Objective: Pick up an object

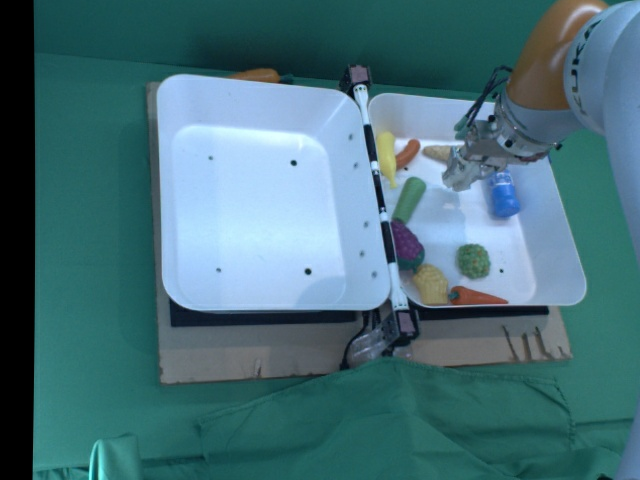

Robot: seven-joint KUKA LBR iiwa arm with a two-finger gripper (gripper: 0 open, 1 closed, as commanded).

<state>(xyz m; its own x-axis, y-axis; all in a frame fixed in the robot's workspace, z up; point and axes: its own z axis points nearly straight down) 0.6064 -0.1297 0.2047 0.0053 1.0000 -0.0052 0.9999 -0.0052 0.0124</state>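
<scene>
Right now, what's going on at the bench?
The arm reaches in from the right, with its gripper over the right bin, between a tan piece and a blue bottle. I see nothing between its fingers. Toy food lies in that bin: a green cucumber, purple grapes, a carrot.

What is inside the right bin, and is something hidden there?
The right bin holds a banana, cucumber, grapes, corn, two carrots and a blue bottle. The gripper covers the floor beneath it.
</scene>
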